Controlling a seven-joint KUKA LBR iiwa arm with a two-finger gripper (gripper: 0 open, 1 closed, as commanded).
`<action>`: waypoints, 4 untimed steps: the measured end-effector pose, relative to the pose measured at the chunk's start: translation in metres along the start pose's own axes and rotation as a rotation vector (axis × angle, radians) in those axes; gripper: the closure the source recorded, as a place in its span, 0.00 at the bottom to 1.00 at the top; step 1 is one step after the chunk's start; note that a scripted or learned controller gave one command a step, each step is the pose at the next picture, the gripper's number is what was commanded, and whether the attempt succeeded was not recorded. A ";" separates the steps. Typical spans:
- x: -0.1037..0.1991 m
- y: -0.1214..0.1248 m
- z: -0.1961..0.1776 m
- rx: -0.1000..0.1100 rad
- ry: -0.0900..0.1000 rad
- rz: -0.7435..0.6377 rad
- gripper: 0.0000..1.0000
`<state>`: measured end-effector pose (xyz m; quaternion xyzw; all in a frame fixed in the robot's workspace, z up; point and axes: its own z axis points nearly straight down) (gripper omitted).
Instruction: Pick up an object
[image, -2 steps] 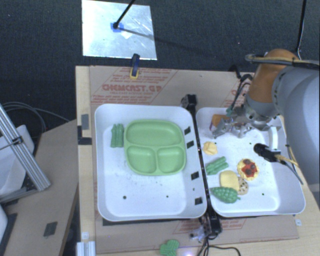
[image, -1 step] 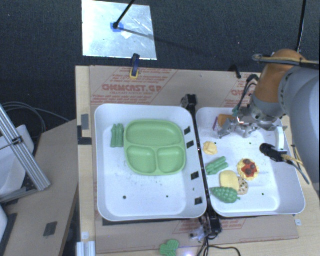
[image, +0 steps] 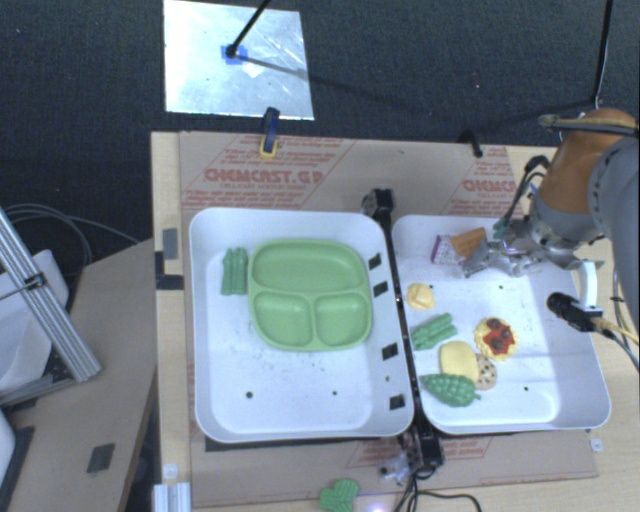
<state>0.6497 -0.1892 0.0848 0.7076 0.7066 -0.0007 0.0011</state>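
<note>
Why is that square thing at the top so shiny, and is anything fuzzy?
In the camera view, the silvery sheet catches bright glare; the white bins look evenly lit with soft shadows; the gripper looks slightly blurred, while the green plate stays sharp.

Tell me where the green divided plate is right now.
The green divided plate lies in the left bin, near its middle, with a small green bean bundle just to its left in the camera view.

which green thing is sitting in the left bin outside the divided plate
The small bundle of green beans, lying against the left side of the green plate. The other green pieces, the pea pod and the leafy piece, lie in the right bin.
</note>
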 end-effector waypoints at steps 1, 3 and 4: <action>0.031 0.015 0.002 0.019 0.003 -0.009 0.00; 0.105 0.020 -0.012 -0.004 0.002 -0.008 1.00; 0.152 -0.008 -0.106 -0.011 0.004 -0.010 1.00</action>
